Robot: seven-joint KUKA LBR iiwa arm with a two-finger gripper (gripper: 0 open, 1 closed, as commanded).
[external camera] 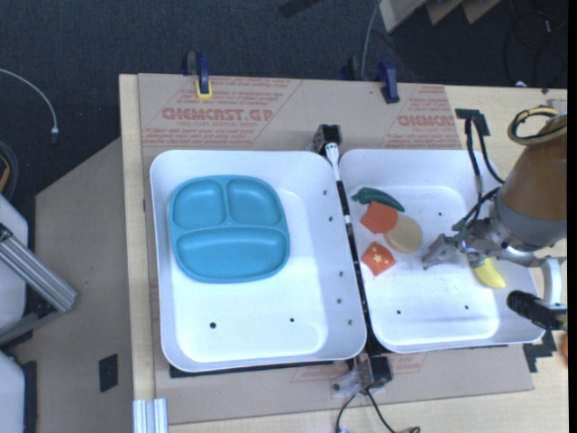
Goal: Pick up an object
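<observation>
In the right bin (pixel 433 318) lie a red-orange pepper with a green stem (pixel 380 216), a round beige piece (pixel 406 234) and a small orange-red block (pixel 378 259). A yellow object (pixel 491 275) rests near the bin's right side, partly under the arm. My gripper (pixel 439 253) reaches in from the right and hangs low over the bin floor, just right of the beige piece and left of the yellow object. It points toward the bin's middle. I see nothing held in it.
The left bin (pixel 261 332) holds a blue divided plate (pixel 230 228) in its upper left part. A black divider strip (pixel 347 233) runs between the bins. The arm's grey and orange body (pixel 536 192) covers the right bin's right edge.
</observation>
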